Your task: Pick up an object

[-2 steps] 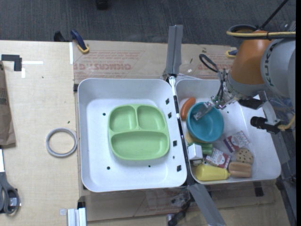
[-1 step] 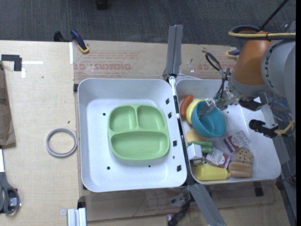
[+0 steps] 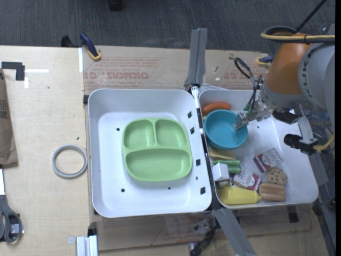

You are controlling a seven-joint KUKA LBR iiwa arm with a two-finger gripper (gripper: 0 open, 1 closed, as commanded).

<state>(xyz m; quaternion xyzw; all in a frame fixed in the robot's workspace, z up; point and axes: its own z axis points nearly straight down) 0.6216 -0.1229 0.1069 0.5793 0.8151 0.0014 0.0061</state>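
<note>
– What sits in the left bin [image 3: 101,159]?
– A green divided plate [image 3: 157,149], at its middle.
– And the right bin [image 3: 298,185]?
– A blue bowl [image 3: 224,130] near its back left corner; toy food along the front edge.
– The gripper [image 3: 241,122]?
– Over the bowl's right rim; whether it's wide or closed, I cannot tell.

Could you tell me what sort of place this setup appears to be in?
Probably a robotics lab set up for picking trials: a workbench with two white bins, the left bin holding a green divided plate, the right bin holding toy food, and the arm's claw over a blue bowl.
</note>
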